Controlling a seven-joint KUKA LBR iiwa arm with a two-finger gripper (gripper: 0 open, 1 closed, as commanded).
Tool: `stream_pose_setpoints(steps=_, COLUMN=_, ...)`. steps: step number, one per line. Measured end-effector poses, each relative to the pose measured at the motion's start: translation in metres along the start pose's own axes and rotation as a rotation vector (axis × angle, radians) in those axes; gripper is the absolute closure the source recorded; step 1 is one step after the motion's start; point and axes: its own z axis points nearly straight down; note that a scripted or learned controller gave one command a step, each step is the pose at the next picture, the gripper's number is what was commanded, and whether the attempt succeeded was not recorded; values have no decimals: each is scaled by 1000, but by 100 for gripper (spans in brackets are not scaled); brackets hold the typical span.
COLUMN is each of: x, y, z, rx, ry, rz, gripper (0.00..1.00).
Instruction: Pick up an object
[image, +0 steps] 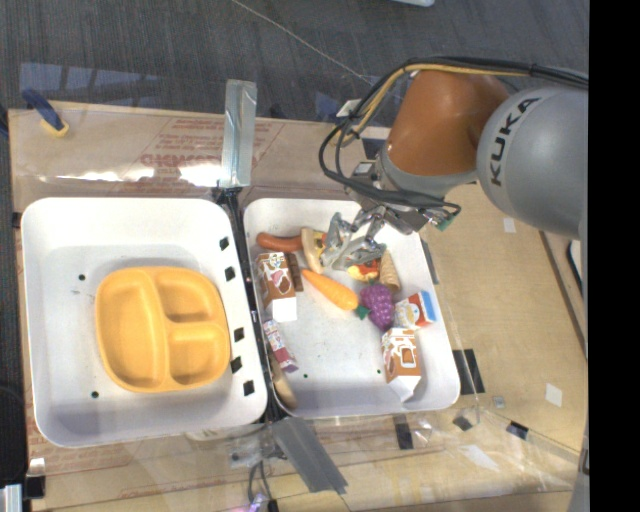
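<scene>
Camera view reads "KUKA" on arm (520, 140).

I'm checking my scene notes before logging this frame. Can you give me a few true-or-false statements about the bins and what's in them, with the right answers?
1. The yellow divided tray lies in the left bin. True.
2. The carrot lies on the yellow tray. False: it lies in the right bin.
3. The gripper is over the right bin. True.
4. The purple grapes sit in the left bin. False: they are in the right bin, beside the carrot.
5. The sausage lies near the right bin's far edge. True.
</scene>
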Motion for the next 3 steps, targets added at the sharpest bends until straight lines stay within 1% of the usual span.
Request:
stream_pose_setpoints(steps=1, x=25, y=-19, z=-132, rx=20, ry=-8, rz=232, gripper=100)
stream_pose_setpoints(steps=2, x=70, y=-16, z=20, rx=0, ry=2, rz=-404, gripper=100)
stream_pose_setpoints(steps=3, x=4, y=17, z=5, rx=6, ry=-1, rz=-217, gripper=100)
